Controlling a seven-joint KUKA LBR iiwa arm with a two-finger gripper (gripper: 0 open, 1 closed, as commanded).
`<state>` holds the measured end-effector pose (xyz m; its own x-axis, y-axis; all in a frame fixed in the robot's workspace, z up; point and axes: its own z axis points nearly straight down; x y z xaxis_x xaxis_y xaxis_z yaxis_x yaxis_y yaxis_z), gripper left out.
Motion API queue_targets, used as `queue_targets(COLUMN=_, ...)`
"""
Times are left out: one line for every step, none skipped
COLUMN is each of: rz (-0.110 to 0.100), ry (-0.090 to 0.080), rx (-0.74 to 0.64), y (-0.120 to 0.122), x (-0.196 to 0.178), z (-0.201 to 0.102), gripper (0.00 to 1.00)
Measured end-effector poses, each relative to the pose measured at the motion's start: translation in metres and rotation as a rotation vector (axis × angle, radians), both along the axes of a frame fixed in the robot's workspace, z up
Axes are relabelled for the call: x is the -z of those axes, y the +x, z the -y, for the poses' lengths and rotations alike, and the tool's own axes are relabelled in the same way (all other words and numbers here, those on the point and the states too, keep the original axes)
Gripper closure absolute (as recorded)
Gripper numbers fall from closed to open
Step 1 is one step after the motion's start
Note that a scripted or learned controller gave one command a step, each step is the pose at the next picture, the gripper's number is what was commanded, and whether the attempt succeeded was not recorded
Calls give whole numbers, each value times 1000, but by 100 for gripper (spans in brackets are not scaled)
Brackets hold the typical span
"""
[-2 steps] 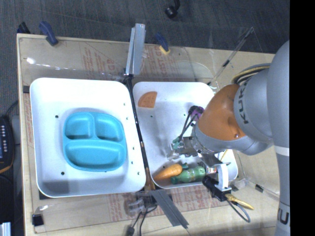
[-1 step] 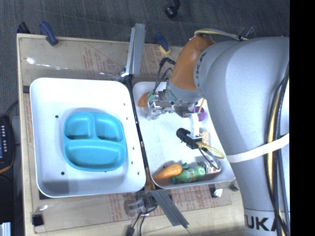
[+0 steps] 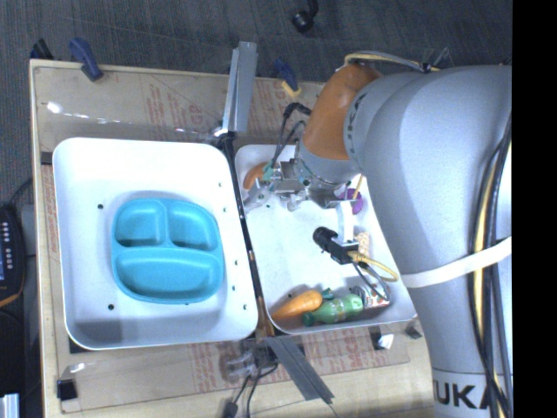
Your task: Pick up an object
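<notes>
Bench bears 2 white bins; in the right bin [image 3: 291,255] your gripper [image 3: 277,184] hangs just beside a small orange object [image 3: 252,176]; whether it's spread or closed, you cannot tell.

Left bin [image 3: 78,233]: a blue plate [image 3: 165,251] sits dead centre, with open floor all along the walls. Right bin [image 3: 278,259]: bare floor through the middle, a carrot [image 3: 298,303] and green bottle [image 3: 344,307] crowd the near edge, and the arm [image 3: 418,190] covers its whole right side.
</notes>
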<state>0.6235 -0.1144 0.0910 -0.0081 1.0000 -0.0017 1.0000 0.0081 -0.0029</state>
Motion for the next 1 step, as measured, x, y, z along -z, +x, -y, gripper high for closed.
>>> queue_targets(rz=-1, ry=2, rx=1, y=-63, x=0, z=33, gripper=0)
